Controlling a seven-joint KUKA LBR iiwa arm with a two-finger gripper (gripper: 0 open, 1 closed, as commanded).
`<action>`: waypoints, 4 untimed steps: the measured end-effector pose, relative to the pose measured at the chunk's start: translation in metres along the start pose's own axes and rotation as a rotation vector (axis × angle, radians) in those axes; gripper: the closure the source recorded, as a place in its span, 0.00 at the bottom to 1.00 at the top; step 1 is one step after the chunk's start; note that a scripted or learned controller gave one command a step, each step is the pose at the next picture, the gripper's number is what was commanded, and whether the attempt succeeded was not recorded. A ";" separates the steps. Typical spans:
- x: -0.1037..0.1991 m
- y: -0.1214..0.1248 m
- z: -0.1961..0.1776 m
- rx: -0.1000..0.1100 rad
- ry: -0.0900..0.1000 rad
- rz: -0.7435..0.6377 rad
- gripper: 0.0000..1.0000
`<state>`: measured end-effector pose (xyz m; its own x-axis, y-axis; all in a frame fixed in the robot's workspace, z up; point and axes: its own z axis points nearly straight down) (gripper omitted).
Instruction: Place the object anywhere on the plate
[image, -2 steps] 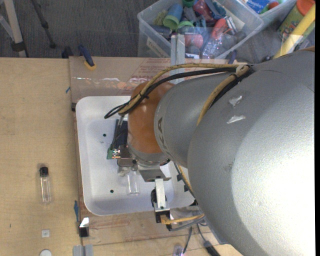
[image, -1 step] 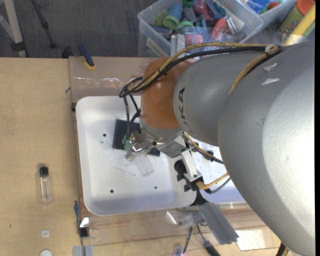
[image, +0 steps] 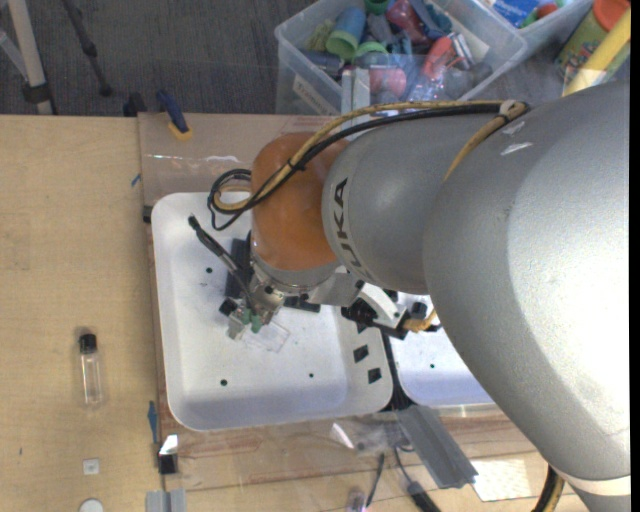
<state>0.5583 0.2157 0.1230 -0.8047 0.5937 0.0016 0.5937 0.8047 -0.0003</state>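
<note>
Wooden bench top (image: 60, 250) runs bare along the left, with carpet beyond its far edge. Left white bin (image: 200, 390) sits at centre, its left and near rims exposed and its floor open toward the near-left corner and along the near side. Right white bin (image: 445, 385) shows just a strip, touching the first along a shared edge; the grey arm (image: 480, 220) covers most of it and the whole right side of the scene.

Arm's orange band (image: 290, 215) hangs over the far-right part of the left bin. Gripper (image: 245, 320) points down near the bin's middle. Whether its fingers are open or closed I cannot tell; they are small and cluttered by cables. A clear, flat, plate-like piece (image: 268, 337) lies on the bin floor just beside the gripper tip, on its near-right side. A small green bit (image: 255, 322) shows at the tip; what it is I cannot tell.

Small clear vial with a dark cap (image: 90, 368) lies on the wood, well left of the bin. Clear tub (image: 400, 50) at the far edge holds mixed coloured items.
</note>
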 end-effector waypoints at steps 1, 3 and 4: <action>0.060 -0.033 0.032 -0.015 -0.009 0.176 1.00; -0.080 -0.004 -0.018 -0.003 -0.004 0.399 1.00; -0.020 0.009 0.028 0.003 0.000 0.607 1.00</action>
<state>0.5796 0.2109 0.0949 -0.3219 0.9468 0.0008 0.9468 0.3219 -0.0037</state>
